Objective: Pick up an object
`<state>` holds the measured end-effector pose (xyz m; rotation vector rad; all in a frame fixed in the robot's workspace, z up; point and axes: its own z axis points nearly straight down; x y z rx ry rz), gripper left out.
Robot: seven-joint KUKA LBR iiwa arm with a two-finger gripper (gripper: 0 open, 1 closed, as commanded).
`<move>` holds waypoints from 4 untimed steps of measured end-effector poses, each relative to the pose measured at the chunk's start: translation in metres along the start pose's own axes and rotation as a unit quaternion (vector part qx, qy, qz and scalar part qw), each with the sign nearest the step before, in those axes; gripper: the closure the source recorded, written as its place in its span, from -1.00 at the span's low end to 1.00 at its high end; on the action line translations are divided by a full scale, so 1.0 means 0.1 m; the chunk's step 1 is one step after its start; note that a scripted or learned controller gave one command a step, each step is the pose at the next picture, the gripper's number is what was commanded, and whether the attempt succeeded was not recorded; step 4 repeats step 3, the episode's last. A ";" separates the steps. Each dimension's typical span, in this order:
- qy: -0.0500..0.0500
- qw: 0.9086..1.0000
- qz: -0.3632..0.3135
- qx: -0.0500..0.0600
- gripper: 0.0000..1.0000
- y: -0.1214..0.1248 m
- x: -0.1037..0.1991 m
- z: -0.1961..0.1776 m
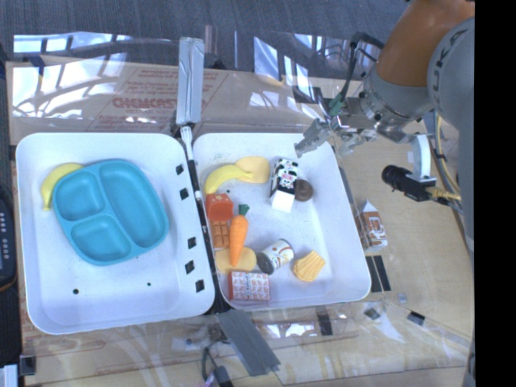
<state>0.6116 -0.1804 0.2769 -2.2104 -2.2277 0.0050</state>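
1. Closest to us, at the front of the right bin point(355, 285), lies a small red and white box point(249, 285). It lies flat against the front wall.
2. Just behind it are a little can point(276, 255) on its side and a wavy yellow piece point(309, 266) like a chip. The can is just beside a flat yellow piece point(222, 260).
3. An orange carrot point(238, 237) with a green top lies over that yellow piece. It is touching a red block point(218, 214) on its left.
4. A bit further back stands a black and white milk carton point(283, 184). A small brown ball point(303, 189) is touching its right side.
5. A yellow banana point(222, 176) curves at the back of this bin, with a pale yellow lump point(253, 168) just beside it.
6. In the left bin point(32, 297) sits a blue plate point(109, 209) with three parts. Another banana point(55, 181) peeks out from its far left edge.
7. A row of black clips point(193, 234) runs between the two bins.
8. On the table point(419, 264) to the right of the bins lies a small red and white packet point(372, 227).
9. Furthest back, the hand point(313, 142) hangs over the back right corner of the right bin. It is well apart from the toys and holds nothing. I cannot tell if it is spread or pressed together.
10. The carton and brown ball are the toys nearest to the hand.
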 end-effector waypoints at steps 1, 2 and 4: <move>0.002 1.000 0.019 0.005 -1.00 -1.15 0.20 1.33; 0.000 1.000 0.001 -0.002 -1.00 -1.09 0.41 1.86; 0.000 1.000 -0.002 -0.002 1.00 -1.08 0.41 1.76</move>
